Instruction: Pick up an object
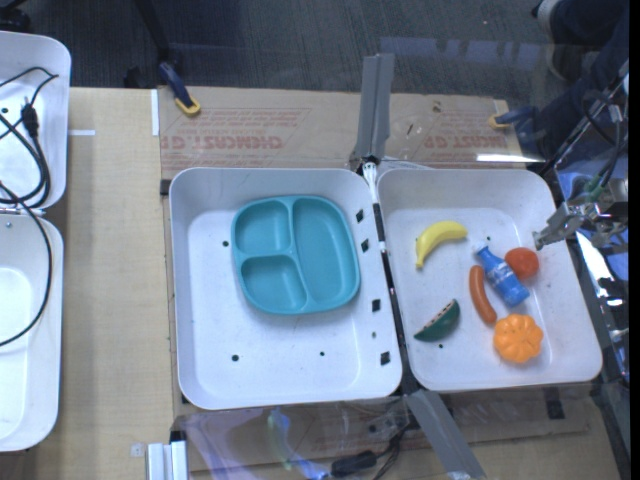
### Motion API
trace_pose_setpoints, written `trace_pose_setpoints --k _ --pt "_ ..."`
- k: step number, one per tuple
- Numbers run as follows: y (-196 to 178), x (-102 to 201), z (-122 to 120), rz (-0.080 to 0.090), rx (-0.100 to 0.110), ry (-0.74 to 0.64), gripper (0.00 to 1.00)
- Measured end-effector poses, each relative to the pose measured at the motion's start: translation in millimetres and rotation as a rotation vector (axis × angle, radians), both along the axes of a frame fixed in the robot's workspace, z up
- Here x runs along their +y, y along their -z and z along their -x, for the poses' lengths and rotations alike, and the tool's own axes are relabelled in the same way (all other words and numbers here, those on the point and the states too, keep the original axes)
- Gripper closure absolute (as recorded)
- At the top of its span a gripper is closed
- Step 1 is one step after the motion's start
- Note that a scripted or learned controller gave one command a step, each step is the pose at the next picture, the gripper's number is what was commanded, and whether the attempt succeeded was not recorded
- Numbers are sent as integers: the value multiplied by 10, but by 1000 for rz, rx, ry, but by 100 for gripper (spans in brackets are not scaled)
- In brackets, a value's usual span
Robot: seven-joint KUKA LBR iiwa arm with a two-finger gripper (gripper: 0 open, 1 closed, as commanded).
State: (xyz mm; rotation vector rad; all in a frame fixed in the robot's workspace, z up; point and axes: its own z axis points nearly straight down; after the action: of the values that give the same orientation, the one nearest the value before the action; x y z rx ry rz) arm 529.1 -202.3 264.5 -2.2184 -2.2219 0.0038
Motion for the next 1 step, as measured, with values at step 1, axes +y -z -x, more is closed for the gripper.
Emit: trace_pose_setpoints --k 1 --pt "1126 288 81 -1 0 3 0"
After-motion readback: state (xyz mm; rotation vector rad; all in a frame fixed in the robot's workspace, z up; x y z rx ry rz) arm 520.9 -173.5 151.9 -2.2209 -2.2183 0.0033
